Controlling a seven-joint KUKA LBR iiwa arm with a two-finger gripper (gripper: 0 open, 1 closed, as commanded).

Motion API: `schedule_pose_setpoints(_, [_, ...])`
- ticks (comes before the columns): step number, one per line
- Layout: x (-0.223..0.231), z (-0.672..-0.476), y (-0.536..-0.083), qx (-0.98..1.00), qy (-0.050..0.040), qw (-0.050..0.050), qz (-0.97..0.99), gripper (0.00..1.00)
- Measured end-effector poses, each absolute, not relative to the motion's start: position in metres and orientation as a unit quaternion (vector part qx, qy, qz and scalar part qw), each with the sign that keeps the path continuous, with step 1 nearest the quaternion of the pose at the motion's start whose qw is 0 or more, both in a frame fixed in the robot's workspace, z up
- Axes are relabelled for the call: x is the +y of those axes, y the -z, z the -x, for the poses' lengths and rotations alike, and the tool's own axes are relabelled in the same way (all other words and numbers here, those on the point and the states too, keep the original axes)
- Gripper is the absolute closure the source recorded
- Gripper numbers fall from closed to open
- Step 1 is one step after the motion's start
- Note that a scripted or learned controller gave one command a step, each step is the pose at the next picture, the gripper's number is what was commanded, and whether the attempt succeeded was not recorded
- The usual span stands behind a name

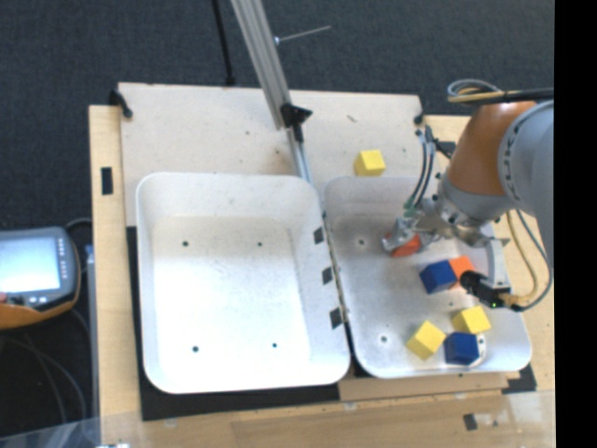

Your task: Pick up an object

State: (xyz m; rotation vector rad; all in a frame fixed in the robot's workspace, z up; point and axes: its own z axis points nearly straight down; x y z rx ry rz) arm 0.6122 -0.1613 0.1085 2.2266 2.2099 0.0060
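Bench (187, 129): two shallow white bins side by side. The left bin (233, 278) shows small dark marks on its floor. The right bin (373, 297) holds all but one of the loose objects.

Arm (494, 157): grey with an orange band, entering from the right edge and reaching down over the upper part of the right bin. The gripper (403, 239) sits low over the bin floor, near its upper centre. An orange piece (404, 246) lies directly at the gripper tip; whether it is between the fingers or merely beneath them cannot be told, and the fingers' state cannot be told at this resolution.

Objects in the right bin: a blue block (436, 277) with an orange block (463, 268) just beside it on the right; lower down, a yellow block (425, 340), a second blue block (462, 347), and a second yellow block (472, 320) just above that blue one. A third yellow block (369, 163) rests on the bench above the right bin, outside it.

Other items: a metal rail (261, 49) slants from top centre down to the gap between the bins. A grey handheld screen unit (35, 269) lies off the bench at far left.

Markings: no brand, label or writing is legible anywhere.
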Motion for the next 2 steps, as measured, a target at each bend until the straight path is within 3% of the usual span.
schedule_pose_setpoints(1, [-0.052, -0.623, -0.201, 0.711, -0.0037, 0.002, -0.703, 1.00])
schedule_pose_setpoints(2, [0.026, -0.597, -0.210, 0.711, -0.0010, -0.001, -0.703, 1.00])
